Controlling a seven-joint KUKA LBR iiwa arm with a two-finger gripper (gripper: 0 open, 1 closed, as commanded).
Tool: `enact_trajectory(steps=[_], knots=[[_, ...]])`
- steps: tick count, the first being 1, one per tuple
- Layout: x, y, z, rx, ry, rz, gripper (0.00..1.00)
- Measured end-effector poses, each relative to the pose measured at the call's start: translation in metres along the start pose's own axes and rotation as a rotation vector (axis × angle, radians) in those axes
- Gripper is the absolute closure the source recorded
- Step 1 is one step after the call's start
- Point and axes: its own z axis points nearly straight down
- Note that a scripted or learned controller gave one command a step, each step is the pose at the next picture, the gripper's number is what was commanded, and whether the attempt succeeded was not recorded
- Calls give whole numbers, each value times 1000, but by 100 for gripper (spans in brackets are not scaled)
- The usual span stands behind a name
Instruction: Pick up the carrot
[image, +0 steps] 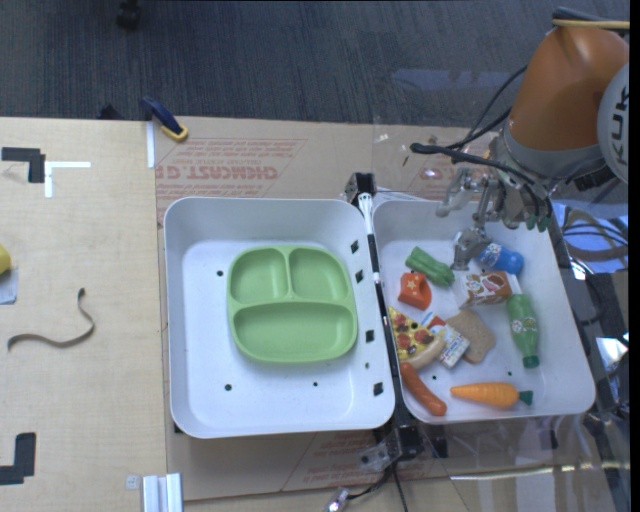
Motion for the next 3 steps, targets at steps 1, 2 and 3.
enact_trajectory(steps=[1, 2, 3], knots=[[78, 74, -19, -1, 2, -46, 0], [135, 143, 14, 0, 5, 47, 0], [150, 51, -81, 0, -1, -158, 0]])
